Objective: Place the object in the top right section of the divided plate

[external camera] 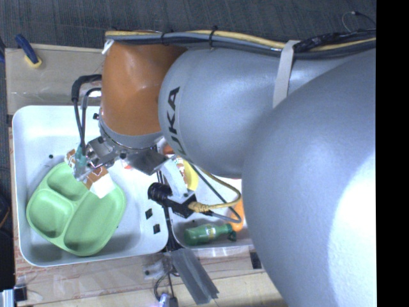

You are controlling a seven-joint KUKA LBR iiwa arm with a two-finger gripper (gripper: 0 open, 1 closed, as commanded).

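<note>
Honestly, claw (86, 165) grip unclear at the green plate's (77, 213) twelve o'clock rim; the object could land outside.

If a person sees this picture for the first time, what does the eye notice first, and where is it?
The huge grey arm with its orange band covers most of the right and centre. At lower left, a green divided plate lies in the white bin, with the gripper just above its upper right edge. A green bottle lies near the bottom centre.

arm (275, 107) hiding right bin (192, 245), end effector (86, 165) fingers unclear
</note>
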